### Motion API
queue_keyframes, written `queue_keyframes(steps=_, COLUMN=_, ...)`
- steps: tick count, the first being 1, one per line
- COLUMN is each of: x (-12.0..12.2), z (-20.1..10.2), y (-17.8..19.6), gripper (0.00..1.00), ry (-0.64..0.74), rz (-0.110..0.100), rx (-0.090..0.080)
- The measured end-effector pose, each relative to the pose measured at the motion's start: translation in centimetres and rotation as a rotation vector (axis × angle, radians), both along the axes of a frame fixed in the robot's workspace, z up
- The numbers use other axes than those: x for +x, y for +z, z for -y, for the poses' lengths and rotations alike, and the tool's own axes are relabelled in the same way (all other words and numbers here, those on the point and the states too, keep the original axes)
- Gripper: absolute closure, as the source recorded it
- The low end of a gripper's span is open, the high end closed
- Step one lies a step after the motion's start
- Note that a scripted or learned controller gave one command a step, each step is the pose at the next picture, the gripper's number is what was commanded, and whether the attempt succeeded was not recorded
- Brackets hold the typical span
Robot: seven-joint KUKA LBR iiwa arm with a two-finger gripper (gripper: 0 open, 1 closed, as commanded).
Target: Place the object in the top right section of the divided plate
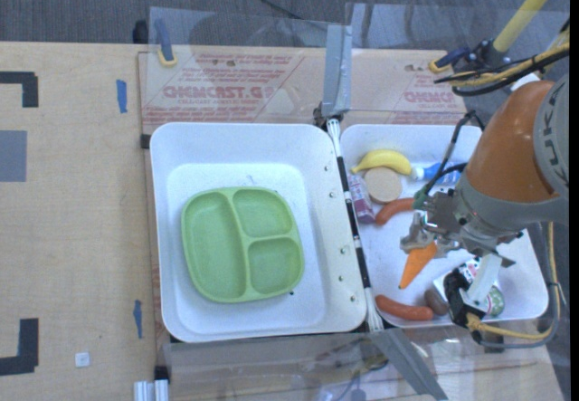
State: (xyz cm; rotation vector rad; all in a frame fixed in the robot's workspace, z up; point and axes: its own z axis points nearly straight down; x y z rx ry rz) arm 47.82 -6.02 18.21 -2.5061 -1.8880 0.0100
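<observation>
A green divided plate (242, 243) with three sections lies in the left bin (172, 155). My gripper (422, 234) hangs over the right bin (534, 300), right at the thick end of an orange carrot (412, 269) that lies on the bin floor with its tip toward the front. The view does not settle whether the carrot is between the fingers. The arm's orange and grey wrist hides the bin's right part.
In the right bin lie a yellow banana (384, 159), a round tan disc (383, 185), a purple item (361, 202), a red sausage (393, 210) by the gripper, and another sausage (405, 309) near the front wall. A ridge divides the two bins.
</observation>
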Motion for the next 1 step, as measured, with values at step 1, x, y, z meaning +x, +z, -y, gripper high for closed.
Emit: queue_keyframes(steps=1, x=1.52, z=-7.27, y=-0.01, gripper=1.0, ry=0.087, rz=0.002, rx=0.0)
